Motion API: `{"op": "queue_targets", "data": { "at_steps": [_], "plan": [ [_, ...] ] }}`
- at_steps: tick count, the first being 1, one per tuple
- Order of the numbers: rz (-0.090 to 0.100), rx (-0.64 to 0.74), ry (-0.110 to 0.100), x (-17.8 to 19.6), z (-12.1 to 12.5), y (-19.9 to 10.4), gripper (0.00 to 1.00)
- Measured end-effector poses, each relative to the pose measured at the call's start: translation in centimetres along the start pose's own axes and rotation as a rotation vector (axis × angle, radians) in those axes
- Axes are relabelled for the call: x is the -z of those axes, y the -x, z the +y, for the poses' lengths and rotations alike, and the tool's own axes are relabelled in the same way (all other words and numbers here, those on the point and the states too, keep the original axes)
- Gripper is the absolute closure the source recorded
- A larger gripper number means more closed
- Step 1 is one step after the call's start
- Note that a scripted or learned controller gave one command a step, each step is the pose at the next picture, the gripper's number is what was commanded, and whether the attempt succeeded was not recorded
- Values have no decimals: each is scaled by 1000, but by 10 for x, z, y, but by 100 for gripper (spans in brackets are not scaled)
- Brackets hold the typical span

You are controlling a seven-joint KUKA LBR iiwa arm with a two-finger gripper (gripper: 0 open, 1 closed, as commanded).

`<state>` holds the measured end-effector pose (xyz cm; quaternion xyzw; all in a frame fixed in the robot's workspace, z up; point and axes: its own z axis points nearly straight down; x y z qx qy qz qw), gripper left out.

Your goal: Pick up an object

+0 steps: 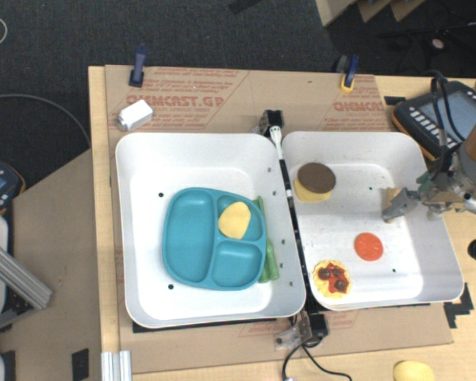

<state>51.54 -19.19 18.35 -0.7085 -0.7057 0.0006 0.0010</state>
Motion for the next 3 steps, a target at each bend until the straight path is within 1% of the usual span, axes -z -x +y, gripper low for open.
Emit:
{"op": "queue_targets", "data": {
  "at_steps": [1,2,3],
  "plan": [
    [-6,0,8,59,-37,27,0],
    [-4,3,8,66,-35,25,100],
    [-8,8,24,334,-21,-5,100]
  ]
}}
